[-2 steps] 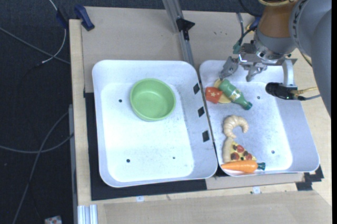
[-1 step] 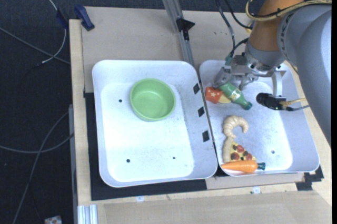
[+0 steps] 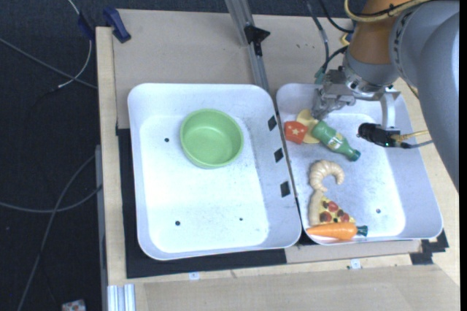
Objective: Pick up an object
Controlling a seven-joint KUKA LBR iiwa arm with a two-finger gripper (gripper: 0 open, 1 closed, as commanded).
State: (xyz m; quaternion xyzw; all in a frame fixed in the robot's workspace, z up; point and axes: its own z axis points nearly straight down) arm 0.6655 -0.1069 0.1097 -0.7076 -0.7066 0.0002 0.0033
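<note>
Pincer [image 3: 323, 106] low over right white bin's [image 3: 408, 189] far-left corner, just above green plastic bottle [image 3: 336, 140]; grip state cannot tell. Red toy tomato [image 3: 295, 131] touches bottle's left end. Beige croissant [image 3: 324, 176], pizza slice [image 3: 328, 212], orange carrot [image 3: 336, 231] toward near edge. Green round bowl [image 3: 211, 137] in left bin [image 3: 157, 229].

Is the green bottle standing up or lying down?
Lying down. The bottle rests on its side on the right bin's floor, its length running diagonally, beside the croissant.
</note>
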